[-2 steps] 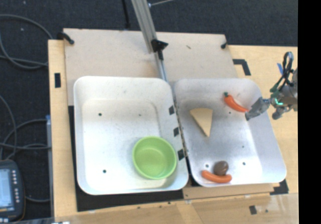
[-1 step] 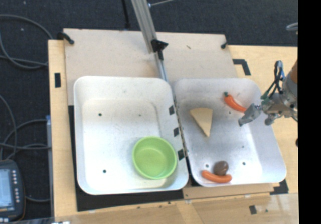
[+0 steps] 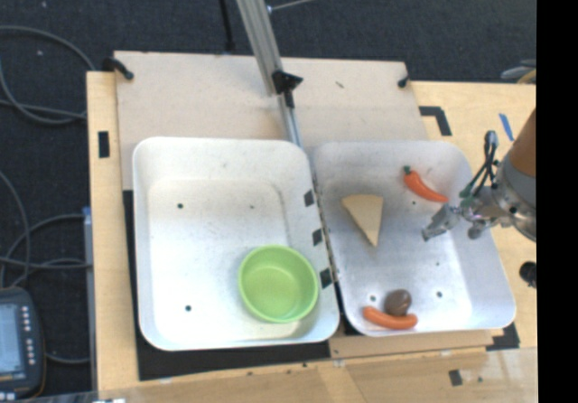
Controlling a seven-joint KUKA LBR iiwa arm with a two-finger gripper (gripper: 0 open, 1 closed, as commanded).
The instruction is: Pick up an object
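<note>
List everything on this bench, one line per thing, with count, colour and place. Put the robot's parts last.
shallow white plastic bins: 2, white, side by side on the bench
round green plastic bowl: 1, light green, front right part of the left bin
tan wedge-shaped block: 1, beige, upper left of the right bin
small orange carrot with green top: 1, orange, back of the right bin
long orange carrot: 1, orange, front edge of the right bin
small brown rounded lump: 1, dark brown, touching the long orange carrot
slanted aluminium rail: 1, silver, rising behind the bins
grey arm with orange band: 1, at the right edge
tool: 1, grey, over the right bin, beside the small carrot
</note>
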